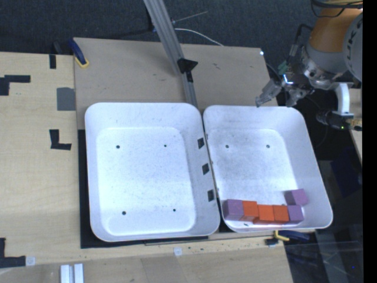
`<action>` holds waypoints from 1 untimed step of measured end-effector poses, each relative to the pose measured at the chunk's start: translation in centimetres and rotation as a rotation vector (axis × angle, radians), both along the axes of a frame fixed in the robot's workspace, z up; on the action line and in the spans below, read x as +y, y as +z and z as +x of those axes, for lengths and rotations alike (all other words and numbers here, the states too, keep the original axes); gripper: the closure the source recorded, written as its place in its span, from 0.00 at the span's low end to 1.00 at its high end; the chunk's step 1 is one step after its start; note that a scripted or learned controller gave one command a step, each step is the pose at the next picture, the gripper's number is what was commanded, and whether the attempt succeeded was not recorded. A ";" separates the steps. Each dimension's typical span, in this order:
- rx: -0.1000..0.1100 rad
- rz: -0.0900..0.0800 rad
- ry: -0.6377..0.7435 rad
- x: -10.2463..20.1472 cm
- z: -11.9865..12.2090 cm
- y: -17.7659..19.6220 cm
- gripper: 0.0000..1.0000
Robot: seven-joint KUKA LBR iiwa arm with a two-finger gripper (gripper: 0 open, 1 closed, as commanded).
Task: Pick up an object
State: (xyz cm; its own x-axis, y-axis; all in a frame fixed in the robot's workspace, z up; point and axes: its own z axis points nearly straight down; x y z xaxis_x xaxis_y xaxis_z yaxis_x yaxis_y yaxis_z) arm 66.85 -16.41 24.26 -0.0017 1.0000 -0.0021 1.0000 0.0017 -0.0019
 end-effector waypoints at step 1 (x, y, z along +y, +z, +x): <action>0.010 0.005 0.001 5.3 -5.3 -7.1 0.00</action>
State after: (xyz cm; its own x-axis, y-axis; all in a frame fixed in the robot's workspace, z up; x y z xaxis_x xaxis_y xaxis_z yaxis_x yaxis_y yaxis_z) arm 61.55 -11.07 17.20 -0.0032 1.0000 0.0031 0.9999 0.0032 -0.0121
